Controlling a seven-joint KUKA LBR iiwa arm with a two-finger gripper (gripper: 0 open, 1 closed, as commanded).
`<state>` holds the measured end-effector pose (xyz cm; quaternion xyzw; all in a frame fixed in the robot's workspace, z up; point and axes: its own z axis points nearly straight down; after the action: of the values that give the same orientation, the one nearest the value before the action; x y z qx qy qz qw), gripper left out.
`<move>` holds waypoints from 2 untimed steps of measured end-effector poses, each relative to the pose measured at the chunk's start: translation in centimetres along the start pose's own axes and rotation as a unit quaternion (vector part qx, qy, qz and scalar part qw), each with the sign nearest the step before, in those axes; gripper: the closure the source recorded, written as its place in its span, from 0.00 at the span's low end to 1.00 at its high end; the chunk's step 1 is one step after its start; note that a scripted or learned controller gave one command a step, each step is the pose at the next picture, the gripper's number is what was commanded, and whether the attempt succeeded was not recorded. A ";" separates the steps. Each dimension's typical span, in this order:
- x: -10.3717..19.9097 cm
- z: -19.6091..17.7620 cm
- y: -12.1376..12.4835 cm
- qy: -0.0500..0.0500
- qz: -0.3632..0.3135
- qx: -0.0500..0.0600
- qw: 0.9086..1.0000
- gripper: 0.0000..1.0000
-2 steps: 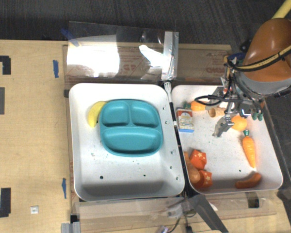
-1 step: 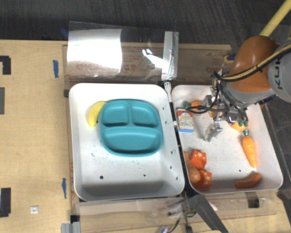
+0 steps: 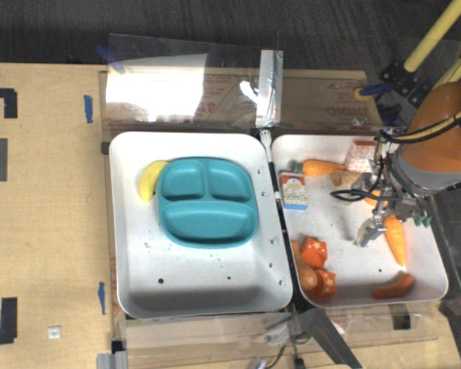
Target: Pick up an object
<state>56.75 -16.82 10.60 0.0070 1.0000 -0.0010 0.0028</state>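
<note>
The flat tan wooden table (image 3: 46,206) is carrying two shallow white plastic bins side by side. The left bin (image 3: 138,283) is holding a teal three-compartment plastic tray (image 3: 208,201) with a yellow banana-shaped toy (image 3: 148,177) touching its left edge. The right bin (image 3: 346,283) is holding the toy food. The metal two-finger hand (image 3: 371,227) is hanging low over this bin; whether it is apart or together cannot be told. The orange plastic carrot (image 3: 397,239) is lying just beside the hand, to its right, not visibly between the fingers.
</note>
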 end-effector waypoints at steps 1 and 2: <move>2.9 1.7 -3.6 -0.003 -0.048 0.000 0.999 0.00; 2.6 1.7 -5.5 -0.004 -0.033 0.000 0.999 0.00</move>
<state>54.09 -22.30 8.86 -0.0261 0.9996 -0.0015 0.0066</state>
